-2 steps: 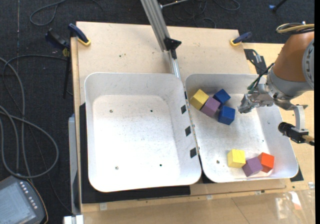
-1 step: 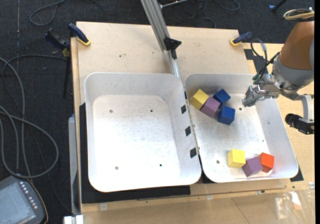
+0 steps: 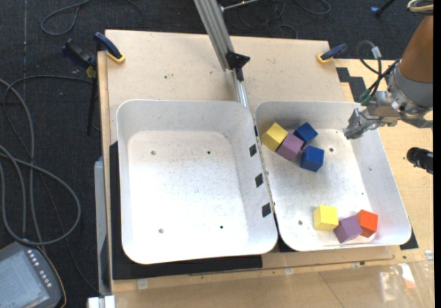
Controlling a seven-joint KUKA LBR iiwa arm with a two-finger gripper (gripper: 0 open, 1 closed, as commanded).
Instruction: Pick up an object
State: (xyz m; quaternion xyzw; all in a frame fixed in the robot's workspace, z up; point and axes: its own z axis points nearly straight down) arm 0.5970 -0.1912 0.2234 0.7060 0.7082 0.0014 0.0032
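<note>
Tool [image 3: 355, 127] of the grey arm [image 3: 412, 86] hung over the upper right rim of the right bin [image 3: 386, 182], reaching in from the right edge of the view; whether it was wide or narrow could not be told, and no object was seen in it. Six blocks lay in the right bin, in two groups. Upper group: a yellow cube [image 3: 274, 136] at the left, a purple cube [image 3: 291, 147] touching it on the right, a dark blue cube [image 3: 306, 132] just above the purple one, and a second blue cube [image 3: 312, 158] just below and to the right. Lower group, near the bin's front right corner: a yellow cube [image 3: 326, 218], a purple cube [image 3: 347, 229] just beside it, and an orange cube [image 3: 368, 222] touching the purple one on the right. The tool was nearer the upper group, apart from every block. The left bin [image 3: 138, 162] sat beside the right one, their inner rims overlapping along the middle. Both bins rested on a pale desk [image 3: 207, 65] held by blue and yellow clamps [image 3: 110, 48] at its far corners. A slanted metal bar [image 3: 210, 14] ran from the top of the view down to the seam between the bins. Cables [image 3: 41, 155] lay on the dark floor at the left.
</note>
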